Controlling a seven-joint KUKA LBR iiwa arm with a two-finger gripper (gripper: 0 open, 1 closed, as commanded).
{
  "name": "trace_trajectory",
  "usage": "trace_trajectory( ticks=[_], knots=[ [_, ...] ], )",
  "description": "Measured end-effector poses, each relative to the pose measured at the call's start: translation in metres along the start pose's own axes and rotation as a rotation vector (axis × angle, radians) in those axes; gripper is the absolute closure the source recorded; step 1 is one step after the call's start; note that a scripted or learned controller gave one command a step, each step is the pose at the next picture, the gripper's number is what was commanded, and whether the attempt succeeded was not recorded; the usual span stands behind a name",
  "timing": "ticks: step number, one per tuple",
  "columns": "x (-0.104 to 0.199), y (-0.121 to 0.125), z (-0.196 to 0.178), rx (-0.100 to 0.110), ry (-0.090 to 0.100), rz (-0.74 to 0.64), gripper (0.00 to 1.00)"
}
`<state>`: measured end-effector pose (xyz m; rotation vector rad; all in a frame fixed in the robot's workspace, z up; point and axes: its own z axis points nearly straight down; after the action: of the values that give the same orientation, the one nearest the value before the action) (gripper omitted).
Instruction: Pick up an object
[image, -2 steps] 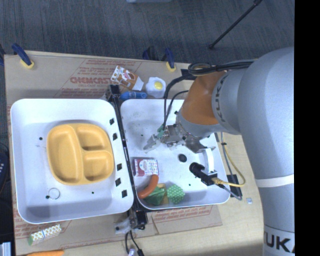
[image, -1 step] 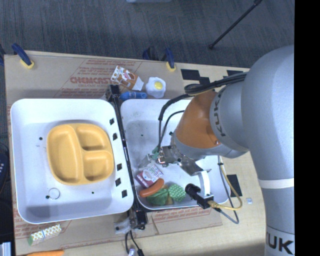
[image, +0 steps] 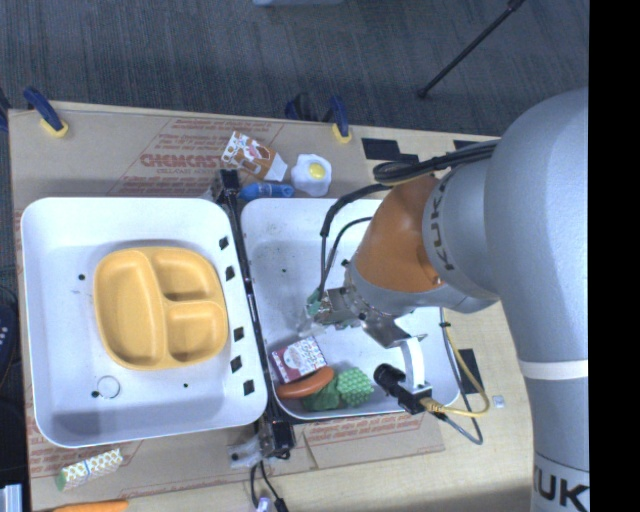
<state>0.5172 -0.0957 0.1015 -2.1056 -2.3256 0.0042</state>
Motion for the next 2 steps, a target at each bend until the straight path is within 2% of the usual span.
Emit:
trace_trajectory(
  ticks=[1,2],
  knots=[
    [0.000,0.000,0.000,0.000,0.000,0.000,0.00],
    [0.003,-0.042,0.011,0.001,0.001,0.173,0.00]
  ],
)
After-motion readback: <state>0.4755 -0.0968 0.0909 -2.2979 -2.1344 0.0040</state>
